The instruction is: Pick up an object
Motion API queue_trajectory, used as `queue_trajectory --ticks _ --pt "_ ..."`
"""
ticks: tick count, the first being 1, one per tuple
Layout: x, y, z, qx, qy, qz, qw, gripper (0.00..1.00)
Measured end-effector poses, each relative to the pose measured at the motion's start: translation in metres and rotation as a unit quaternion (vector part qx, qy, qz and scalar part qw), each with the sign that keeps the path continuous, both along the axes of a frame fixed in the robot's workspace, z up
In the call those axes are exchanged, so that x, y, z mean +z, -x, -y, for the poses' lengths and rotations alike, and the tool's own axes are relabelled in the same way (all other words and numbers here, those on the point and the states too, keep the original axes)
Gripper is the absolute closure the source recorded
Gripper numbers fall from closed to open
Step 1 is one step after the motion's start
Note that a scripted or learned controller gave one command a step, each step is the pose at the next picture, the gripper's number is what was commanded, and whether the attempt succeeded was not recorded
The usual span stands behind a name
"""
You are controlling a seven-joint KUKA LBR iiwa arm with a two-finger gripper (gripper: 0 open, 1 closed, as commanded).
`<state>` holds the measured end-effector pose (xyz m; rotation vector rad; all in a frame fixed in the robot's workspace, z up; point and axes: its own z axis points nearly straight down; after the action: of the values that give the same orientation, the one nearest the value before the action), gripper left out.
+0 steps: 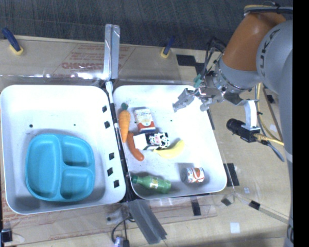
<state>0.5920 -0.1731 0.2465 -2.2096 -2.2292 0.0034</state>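
Note:
My gripper (192,104) hovers over the upper right part of the right bin (208,138), open, with nothing between its fingers. Below and left of it, in the bin, lie an orange carrot (124,123), a small orange-and-white carton (143,117), a red sausage-shaped piece (135,148), a black-and-white patterned box (157,139) and a yellow banana (175,148). A green bottle (152,183) and a red-and-white can (194,175) lie along the bin's near edge.
The left bin (20,102) holds a blue divided plate (60,166). A metal divider post (112,50) stands between the bins at the back. The grey arm with its orange band (250,35) enters from the right.

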Motion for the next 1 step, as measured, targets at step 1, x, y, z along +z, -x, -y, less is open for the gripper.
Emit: queue_trajectory --ticks 1 --pt "-0.0510 0.0119 -0.0080 0.129 -0.0004 0.000 0.9917 0.00"
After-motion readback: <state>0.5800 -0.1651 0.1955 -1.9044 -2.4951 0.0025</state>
